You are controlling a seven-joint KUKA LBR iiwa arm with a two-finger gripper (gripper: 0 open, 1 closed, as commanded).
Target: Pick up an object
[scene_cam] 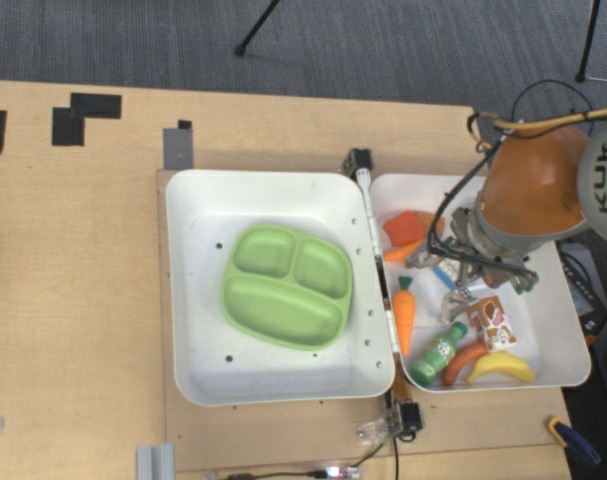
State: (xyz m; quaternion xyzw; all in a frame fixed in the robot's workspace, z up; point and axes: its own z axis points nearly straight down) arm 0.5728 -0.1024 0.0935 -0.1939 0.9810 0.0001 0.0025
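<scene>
The right bin (573, 353) holds several toy foods: an orange carrot (405, 318), a green bottle (439, 353), a yellow banana (501, 369), a red sausage (461, 360), a small brown-and-white carton (490, 324) and an orange-red piece (407, 227) at the back. My gripper (465, 286) hangs low over the middle of this bin, under the arm's orange band (528, 188). It is just above the carton and right of the carrot. The wrist hides the objects under it.
The left bin (193, 268) holds a green three-compartment plate (286, 285). A metal divider (375, 258) runs between the bins. Black cables loop above the arm at right. Black marks lie on the wooden bench at far left.
</scene>
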